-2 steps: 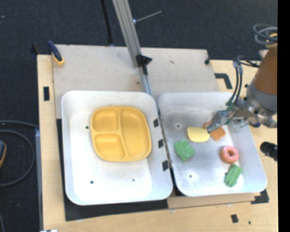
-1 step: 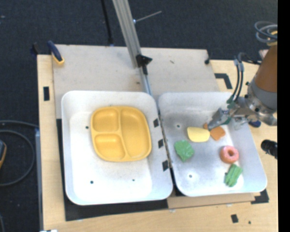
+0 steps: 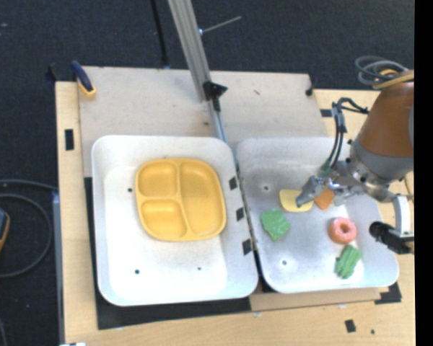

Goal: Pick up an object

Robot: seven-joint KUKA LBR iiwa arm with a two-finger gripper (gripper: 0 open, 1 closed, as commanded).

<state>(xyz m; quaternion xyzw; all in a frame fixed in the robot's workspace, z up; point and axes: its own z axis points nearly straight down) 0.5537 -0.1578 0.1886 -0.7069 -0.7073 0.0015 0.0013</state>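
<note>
The right bin holds several small toys. A pale yellow flat piece lies near its middle, with a small orange piece just to its right. A green leafy piece sits below them. A pink ring and a green ridged piece lie toward the bin's right front. My gripper reaches in from the right and hangs low over the yellow and orange pieces. Its grey fingers point left between them, and nothing is visibly held.
The left bin carries a yellow divided plate in its middle. A slanted metal pole rises behind the bins. Cables lie on the floor at the left. The arm's orange band stands over the right bin's far right.
</note>
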